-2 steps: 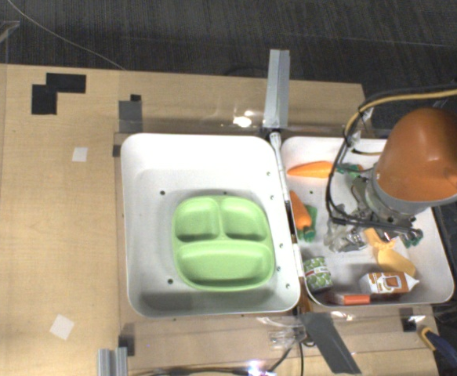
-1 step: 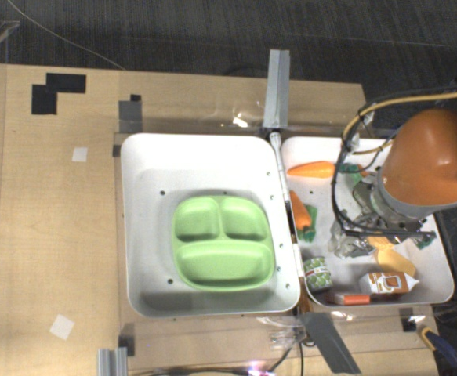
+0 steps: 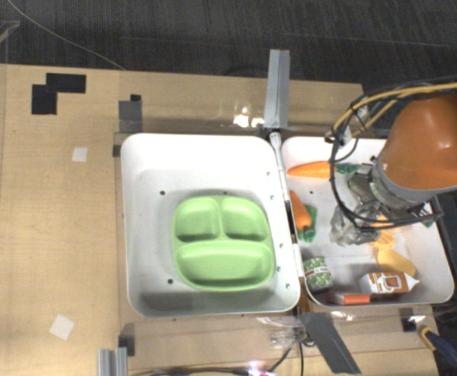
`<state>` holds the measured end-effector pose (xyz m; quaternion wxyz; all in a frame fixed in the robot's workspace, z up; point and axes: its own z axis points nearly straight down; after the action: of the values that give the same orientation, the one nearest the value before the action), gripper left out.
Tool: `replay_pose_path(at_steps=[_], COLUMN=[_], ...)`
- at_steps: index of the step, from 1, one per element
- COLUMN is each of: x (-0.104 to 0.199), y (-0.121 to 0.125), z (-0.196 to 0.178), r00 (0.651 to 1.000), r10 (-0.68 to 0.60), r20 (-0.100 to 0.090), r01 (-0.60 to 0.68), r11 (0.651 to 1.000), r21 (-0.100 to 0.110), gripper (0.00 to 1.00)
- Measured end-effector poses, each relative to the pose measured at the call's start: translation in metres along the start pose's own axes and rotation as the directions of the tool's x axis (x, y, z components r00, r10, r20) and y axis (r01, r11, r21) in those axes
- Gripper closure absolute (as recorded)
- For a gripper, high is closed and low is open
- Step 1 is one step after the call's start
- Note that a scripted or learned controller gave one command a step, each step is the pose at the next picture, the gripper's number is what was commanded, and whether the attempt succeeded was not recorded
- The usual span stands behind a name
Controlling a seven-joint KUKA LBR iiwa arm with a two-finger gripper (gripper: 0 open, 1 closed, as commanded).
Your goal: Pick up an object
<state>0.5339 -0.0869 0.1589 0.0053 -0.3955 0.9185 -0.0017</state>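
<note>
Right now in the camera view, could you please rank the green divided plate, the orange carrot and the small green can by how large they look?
1. green divided plate, by far the largest.
2. orange carrot.
3. small green can; not far behind the carrot, so this last order is less sure.

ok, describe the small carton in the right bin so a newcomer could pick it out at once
Start at the right bin, the one under the arm. Go to its near edge, toward the right corner: the small carton lies there on its side. It is brown and white, boxy with printed faces, unlike the round green-patterned can to its left and the yellow wedge just above it.
</note>
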Motion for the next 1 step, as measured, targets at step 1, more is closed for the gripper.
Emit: replay_pose_path(at_steps=[1], x=[-0.0084], y=[-0.0239], z=[0.0277], r00=[0.966], r10=[-0.26], r20=[0.0], r01=[0.26], r11=[0.966], r21=[-0.003], gripper=[1.0])
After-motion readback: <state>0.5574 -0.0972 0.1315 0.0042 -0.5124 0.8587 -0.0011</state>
